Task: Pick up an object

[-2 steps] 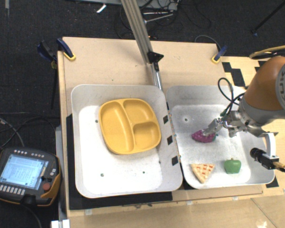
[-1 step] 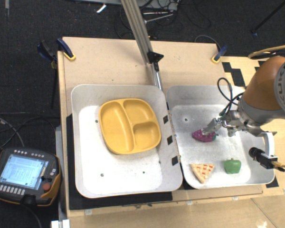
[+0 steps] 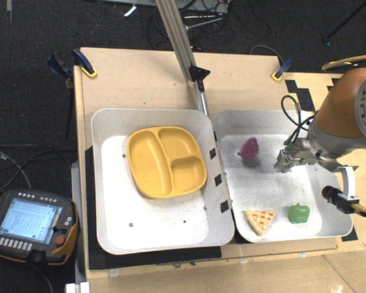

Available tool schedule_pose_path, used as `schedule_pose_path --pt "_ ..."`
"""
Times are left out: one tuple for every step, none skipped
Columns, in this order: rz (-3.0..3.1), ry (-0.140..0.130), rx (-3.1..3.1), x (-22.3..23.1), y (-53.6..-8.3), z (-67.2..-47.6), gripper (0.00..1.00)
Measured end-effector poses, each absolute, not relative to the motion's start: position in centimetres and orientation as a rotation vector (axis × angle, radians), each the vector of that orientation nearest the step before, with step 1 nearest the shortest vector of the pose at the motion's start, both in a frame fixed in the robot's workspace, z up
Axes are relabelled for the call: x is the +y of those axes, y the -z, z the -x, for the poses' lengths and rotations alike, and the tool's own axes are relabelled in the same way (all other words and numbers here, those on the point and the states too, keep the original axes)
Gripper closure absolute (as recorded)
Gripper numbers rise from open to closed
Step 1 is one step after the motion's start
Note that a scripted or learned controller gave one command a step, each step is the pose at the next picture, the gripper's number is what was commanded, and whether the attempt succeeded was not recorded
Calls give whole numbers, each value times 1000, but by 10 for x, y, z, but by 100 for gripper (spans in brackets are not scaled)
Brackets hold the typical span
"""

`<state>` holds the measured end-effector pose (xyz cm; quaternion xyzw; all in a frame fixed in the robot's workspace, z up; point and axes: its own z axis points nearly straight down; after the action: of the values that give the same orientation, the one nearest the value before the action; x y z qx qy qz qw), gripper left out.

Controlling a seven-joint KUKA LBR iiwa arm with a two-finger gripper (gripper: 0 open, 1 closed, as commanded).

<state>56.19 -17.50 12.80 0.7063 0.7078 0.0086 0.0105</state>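
In the right bin (image 3: 329, 224) lie three small toys: a purple grape bunch (image 3: 249, 149) at the back left, a pizza slice (image 3: 260, 220) near the front, and a green pepper (image 3: 299, 213) to its right. My gripper (image 3: 285, 163) hangs low over the bin floor, a short way right of the grapes and apart from them. Nothing shows between its tips. The arm's orange band (image 3: 348, 99) rises behind it at the right.
The left bin (image 3: 110, 224) holds a yellow divided plate (image 3: 167, 161). A metal pole (image 3: 178, 32) slants down to the bins' shared edge. A teach pendant (image 3: 30, 224) lies off the bench at the lower left.
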Motion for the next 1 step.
schedule_pose_path --pt "-2214 -4 2219 -183 -189 -566 100"
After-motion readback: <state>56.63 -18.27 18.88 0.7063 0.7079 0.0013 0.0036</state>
